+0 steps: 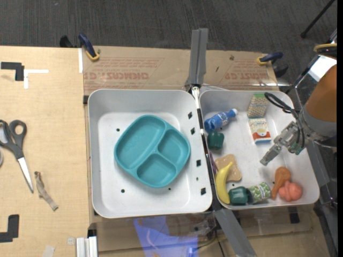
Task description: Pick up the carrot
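Orange against white, the carrot point(280, 180) lay near the front right corner of the right bin point(244, 96), tilted, its thick end up toward the bin's middle and its tip down by a pink lump point(291, 191) that touched it on the right. My claw point(270, 155) hung just above the carrot, apart from it, its fingers point(266, 158) pointing down and left toward the bin floor; nothing sat between them, and I could not tell how wide they stood. Left of the carrot, along the front wall, lay a green-labelled can point(261, 191) on its side, then a dark green cup point(239, 196), then a banana point(223, 179) curving up along the left wall. A slice of bread point(229, 165) lay just beside the banana, partly under it. Farther back along the left wall sat a dark green pepper-like thing point(215, 140) and a blue bottle point(219, 119) with its white cap toward the middle. Near the back right corner stood two small boxes, one pale green point(258, 106) and, just in front of it, one white and red point(260, 130). A black cable point(281, 103) looped over the right wall near them. The left bin point(107, 111) held a teal divided plate point(153, 150) near its middle. Off the bins, scissors point(16, 149) lay at the bench's left edge.
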`<state>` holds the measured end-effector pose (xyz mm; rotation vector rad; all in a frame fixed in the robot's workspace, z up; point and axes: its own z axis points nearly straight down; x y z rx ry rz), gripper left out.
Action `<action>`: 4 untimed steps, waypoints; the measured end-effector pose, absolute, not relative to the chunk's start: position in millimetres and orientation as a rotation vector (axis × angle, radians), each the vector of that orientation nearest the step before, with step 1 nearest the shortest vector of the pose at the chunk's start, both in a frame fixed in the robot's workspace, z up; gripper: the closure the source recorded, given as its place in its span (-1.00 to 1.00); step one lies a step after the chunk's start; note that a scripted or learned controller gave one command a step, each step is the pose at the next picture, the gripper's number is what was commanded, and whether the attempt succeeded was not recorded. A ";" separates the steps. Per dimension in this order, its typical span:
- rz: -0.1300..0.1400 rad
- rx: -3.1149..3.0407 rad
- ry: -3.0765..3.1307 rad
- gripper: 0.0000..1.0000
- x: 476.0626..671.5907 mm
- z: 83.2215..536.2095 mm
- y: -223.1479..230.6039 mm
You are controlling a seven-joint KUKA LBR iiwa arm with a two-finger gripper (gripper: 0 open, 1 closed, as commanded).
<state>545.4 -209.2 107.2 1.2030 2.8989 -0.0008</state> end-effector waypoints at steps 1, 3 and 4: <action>-0.002 1.757 2.607 -1.00 503.2 99.4 -151.3; -0.002 1.758 2.606 -1.00 503.1 99.3 -151.3; -0.002 1.758 2.606 -1.00 503.1 99.3 -151.3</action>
